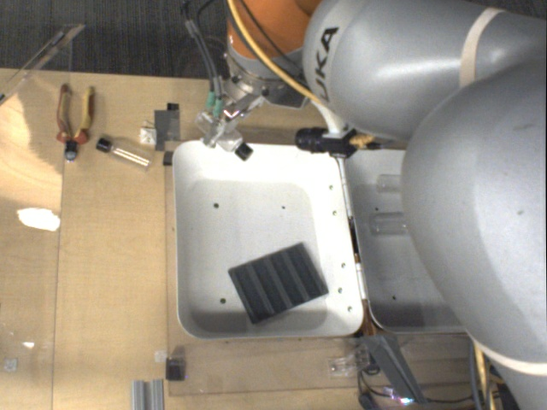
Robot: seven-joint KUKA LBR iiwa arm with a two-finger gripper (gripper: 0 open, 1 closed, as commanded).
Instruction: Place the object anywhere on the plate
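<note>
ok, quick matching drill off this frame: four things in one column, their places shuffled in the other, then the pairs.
Things:
1. ridged black object
2. red-handled pliers
3. gripper
4. orange band

Places:
A. on the bare bench, far left of the bins
B. top of the frame, above the wrist
C. over the left bin's upper-left corner
D. lying in the left bin, toward its lower side

Pairs: 1-D, 2-A, 3-C, 4-B
</note>
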